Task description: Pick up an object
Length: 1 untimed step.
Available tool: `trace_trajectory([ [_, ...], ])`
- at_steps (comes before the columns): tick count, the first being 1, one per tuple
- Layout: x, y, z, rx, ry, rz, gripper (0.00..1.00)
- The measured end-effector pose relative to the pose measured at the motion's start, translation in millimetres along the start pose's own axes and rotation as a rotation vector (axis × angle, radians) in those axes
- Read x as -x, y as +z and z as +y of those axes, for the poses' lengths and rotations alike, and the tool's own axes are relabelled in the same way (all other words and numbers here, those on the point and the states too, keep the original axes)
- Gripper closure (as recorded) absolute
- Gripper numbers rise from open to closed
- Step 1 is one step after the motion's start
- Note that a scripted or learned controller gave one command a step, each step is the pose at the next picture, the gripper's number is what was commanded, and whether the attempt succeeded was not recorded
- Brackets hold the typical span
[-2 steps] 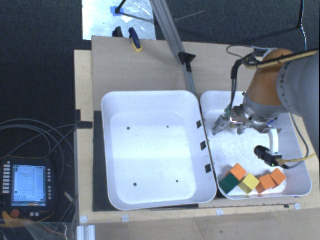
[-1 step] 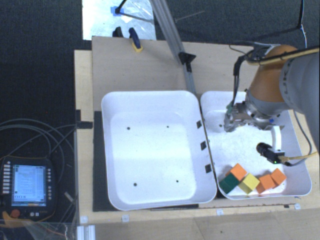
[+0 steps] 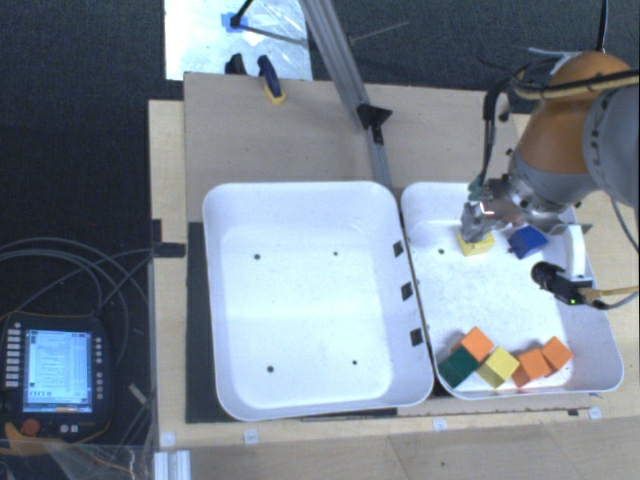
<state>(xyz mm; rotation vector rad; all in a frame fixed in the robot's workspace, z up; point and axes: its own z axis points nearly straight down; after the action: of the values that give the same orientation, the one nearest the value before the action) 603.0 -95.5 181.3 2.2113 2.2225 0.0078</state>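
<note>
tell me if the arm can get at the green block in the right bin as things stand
Probably yes. The green block lies at the near-left end of the cluster, its top uncovered, though an orange block and a yellow block crowd its sides.

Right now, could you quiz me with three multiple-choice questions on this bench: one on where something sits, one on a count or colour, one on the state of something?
1. Where is the gripper?
A. over the left bin
B. over the right bin's far end, at a yellow block
C. off the bench

2. How many orange blocks lie in the cluster at the right bin's near end?
A. three
B. one
C. none

3. What state is the handheld screen?
A. dark
B. lit
C. covered

Answers:
1 B: it hangs over the yellow block in the right bin.
2 A: orange blocks number three.
3 B: its display glows.
</note>
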Motion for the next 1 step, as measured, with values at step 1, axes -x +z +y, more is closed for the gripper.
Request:
trace_trajectory([
  [1, -2.0, -47.2, -4.9, -0.001, 0.0, 0.0, 1.0],
])
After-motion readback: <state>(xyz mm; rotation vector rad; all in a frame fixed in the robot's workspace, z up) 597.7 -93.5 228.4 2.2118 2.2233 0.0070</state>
